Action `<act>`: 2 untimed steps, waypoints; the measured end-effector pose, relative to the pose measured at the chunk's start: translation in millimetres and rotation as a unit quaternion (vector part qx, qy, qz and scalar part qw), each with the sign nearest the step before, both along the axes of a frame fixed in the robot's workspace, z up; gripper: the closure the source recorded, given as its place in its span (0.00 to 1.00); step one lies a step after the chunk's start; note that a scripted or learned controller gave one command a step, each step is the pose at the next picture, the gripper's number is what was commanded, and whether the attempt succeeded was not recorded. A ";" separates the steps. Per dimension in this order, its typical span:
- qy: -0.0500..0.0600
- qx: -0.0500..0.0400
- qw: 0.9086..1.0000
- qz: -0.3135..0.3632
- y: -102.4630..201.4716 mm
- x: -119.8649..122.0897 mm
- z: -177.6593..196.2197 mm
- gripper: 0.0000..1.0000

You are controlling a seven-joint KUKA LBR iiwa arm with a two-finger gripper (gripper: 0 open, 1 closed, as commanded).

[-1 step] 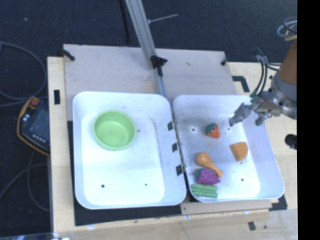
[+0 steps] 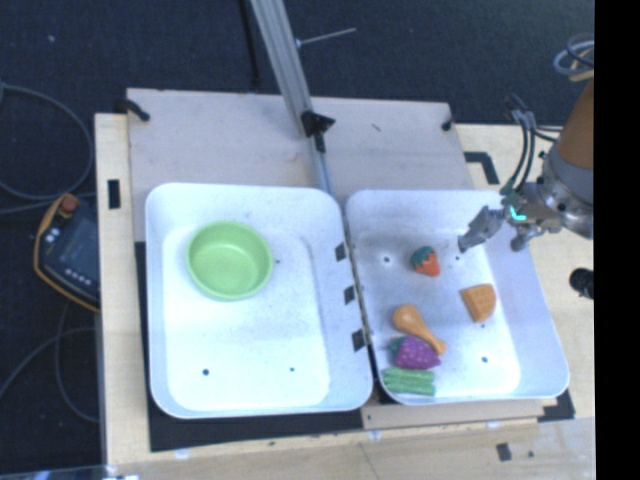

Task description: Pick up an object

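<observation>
Bins side by side, toys crowding the right one's front.
Left bin (image 2: pixel 250 368) holds a green bowl (image 2: pixel 230 259); right bin (image 2: pixel 520 368) holds drumstick (image 2: pixel 416 325), orange wedge (image 2: pixel 479 301), grapes (image 2: pixel 416 353), strawberry (image 2: pixel 427 261). Gripper (image 2: pixel 496 230) hovers at its far right rim, fingers apart, gripping nothing.

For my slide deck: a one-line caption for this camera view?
Claw spread open above the right bin, near the strawberry; green bowl in the left bin.
</observation>
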State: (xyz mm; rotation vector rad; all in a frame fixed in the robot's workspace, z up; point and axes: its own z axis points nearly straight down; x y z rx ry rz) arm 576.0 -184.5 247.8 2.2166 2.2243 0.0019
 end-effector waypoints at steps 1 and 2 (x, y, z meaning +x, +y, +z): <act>0.003 -0.001 1.000 -0.002 1.4 1.1 -62.8 0.00; 0.003 -0.001 1.000 -0.002 -4.8 1.8 -124.9 0.00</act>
